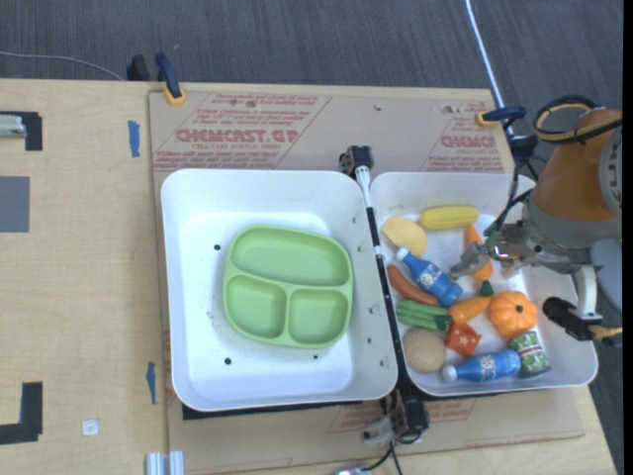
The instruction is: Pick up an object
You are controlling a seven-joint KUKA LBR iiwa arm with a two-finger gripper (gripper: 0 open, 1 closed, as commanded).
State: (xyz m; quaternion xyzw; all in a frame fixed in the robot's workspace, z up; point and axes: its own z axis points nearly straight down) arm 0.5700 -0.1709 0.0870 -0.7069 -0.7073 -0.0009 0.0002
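Nothing has been lifted yet, by the look of it: the toys all lie in the right-hand shallow white bin. Nearest are a blue plastic bottle lying on its side and a small green-labelled can, then an orange plastic pumpkin. Just beyond, the metal two-finger gripper hangs low over the pile, beside a second blue bottle. Whether it is parted or clenched I cannot tell; nothing shows in it. Farthest lies a yellow corn cob. The left bin bears a green divided plate.
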